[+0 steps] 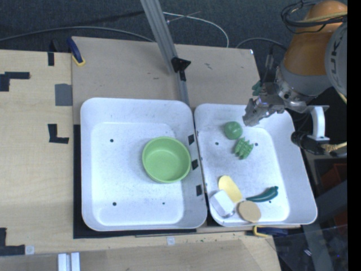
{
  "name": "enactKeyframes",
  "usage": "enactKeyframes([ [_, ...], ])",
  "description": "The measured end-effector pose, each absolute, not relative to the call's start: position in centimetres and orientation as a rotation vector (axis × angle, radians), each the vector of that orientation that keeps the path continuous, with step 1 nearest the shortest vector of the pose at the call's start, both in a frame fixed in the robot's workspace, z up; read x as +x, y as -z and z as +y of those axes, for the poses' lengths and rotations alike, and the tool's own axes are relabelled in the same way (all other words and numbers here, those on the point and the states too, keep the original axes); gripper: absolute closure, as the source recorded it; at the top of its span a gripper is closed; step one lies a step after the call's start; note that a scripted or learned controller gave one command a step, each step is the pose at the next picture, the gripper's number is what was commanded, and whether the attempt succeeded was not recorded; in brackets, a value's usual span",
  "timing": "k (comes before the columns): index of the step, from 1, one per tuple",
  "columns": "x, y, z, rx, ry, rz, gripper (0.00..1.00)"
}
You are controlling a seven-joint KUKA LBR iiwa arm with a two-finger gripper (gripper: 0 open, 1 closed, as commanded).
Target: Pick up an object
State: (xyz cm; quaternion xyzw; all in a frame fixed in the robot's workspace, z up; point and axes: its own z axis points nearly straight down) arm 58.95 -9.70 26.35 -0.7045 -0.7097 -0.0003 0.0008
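Observation:
The right bin [293, 168] holds a round green ball-like object [232, 130], a green spiky toy [243, 148], a yellow piece [228, 186], a white block [221, 202], a tan disc [249, 211] and a dark green curved item [263, 195]. My gripper [252, 117] hangs over the bin's far edge, just right of and above the green ball. Nothing shows between its fingers.
A light green bowl [166, 160] sits in the left bin [101, 168]. A grey pole [158, 24] slants down to the bins' far edge. The arm's orange band [316, 33] is at the upper right. Cables lie behind the bench.

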Motion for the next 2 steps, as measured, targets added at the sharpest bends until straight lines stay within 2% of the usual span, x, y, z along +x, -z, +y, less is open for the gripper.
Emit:
enactKeyframes([
  [1, 59.0, -26.3, -3.9, -2.211, 0.000, -2.228, 1.00],
  [2, 60.2, -24.7, 2.1, -2.211, -0.001, -2.228, 1.00],
])
